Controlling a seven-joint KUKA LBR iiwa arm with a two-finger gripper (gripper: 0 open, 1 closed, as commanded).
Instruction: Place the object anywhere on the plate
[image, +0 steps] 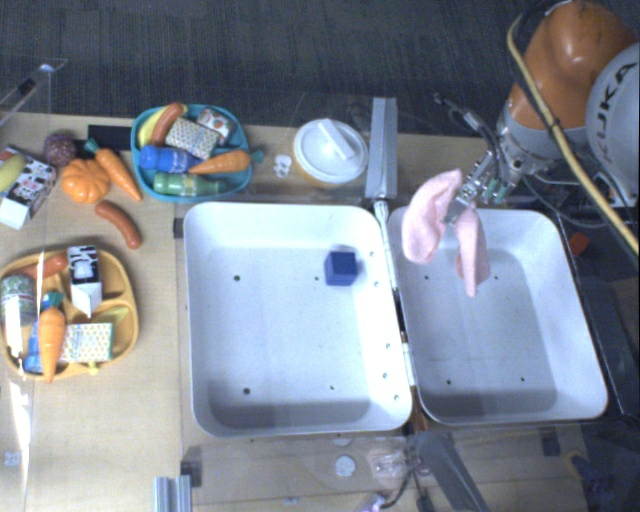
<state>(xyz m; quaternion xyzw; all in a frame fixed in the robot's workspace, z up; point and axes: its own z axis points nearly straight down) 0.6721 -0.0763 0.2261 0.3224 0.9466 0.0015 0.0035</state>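
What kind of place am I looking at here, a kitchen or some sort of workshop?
Most likely a robot test bench in a lab, not a kitchen. A grey and orange arm dangles a pink cloth from its pincer over two white bins, and the toy food alongside looks like practice props.

Even overhead light; soft shadows; slight blur

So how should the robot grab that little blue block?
From straight above, pinching two opposite flat sides. The blue block sits alone on the left bin's flat floor, well away from the walls, so fingers fit either side. Its top looks too flat to catch.
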